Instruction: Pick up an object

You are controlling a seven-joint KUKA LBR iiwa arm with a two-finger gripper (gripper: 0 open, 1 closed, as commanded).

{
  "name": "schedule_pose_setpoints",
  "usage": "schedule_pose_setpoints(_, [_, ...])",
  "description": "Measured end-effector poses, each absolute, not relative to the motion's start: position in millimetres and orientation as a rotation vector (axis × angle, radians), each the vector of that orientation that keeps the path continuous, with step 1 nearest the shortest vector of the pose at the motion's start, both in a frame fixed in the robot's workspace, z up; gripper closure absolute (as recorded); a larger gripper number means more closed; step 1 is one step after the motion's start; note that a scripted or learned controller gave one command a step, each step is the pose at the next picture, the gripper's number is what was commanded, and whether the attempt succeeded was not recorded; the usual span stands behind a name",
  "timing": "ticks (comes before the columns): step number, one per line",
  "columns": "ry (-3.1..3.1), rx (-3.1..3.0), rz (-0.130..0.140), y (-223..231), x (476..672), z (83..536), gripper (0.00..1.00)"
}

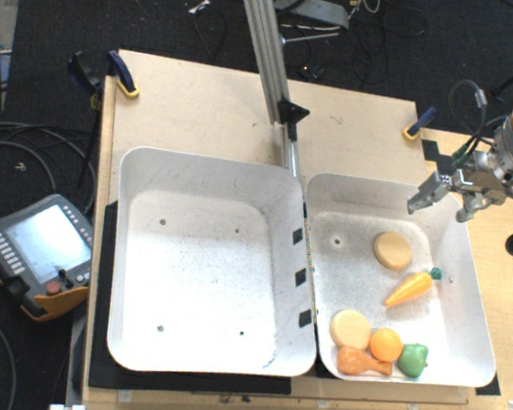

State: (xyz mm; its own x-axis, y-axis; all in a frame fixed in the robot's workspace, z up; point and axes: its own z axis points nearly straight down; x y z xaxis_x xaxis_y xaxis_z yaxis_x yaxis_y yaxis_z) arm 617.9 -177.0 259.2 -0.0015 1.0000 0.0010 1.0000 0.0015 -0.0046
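The gripper (442, 203) hovers with fingers spread and nothing between them above the far edge of the right bin (481, 318), the round tan disc (392, 250) lying just nearer and slightly left

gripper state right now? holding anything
Two-finger gripper: open, fingers spread with nothing between them, hovering above the far edge of the right-hand shallow white bin, beyond the round tan biscuit-shaped toy.

Lab: teach pendant (36, 255), loose cables (0, 156)
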Motion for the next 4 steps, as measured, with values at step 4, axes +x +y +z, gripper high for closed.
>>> schedule_pose_setpoints(4, [-2.217, -2.219, 0.005, -175.5, 597.2, 101.4, 0.0])
